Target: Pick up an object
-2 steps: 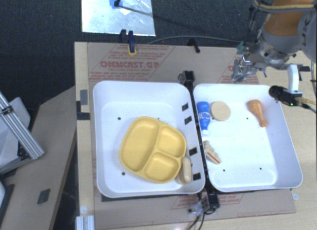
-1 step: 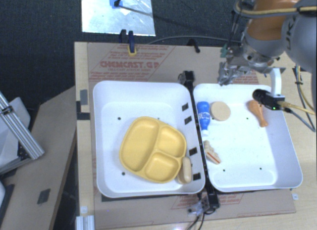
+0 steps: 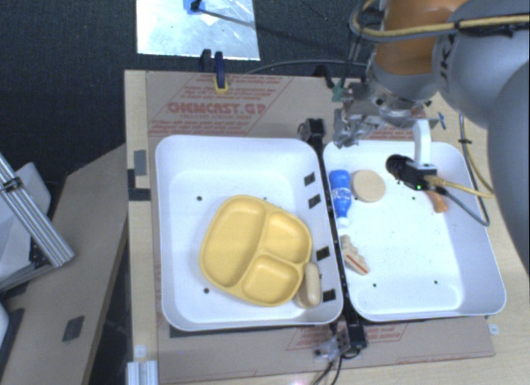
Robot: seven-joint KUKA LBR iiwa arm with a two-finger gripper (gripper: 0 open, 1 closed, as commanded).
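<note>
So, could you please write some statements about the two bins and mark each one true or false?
1. The yellow tray lies in the left bin. True.
2. The blue tube stands in the yellow tray. False: it lies in the right bin, beside the divider.
3. The tan disc lies right of the blue tube. True.
4. The end effector holds the tan disc. False: the disc lies on the bin floor, apart from it.
</note>
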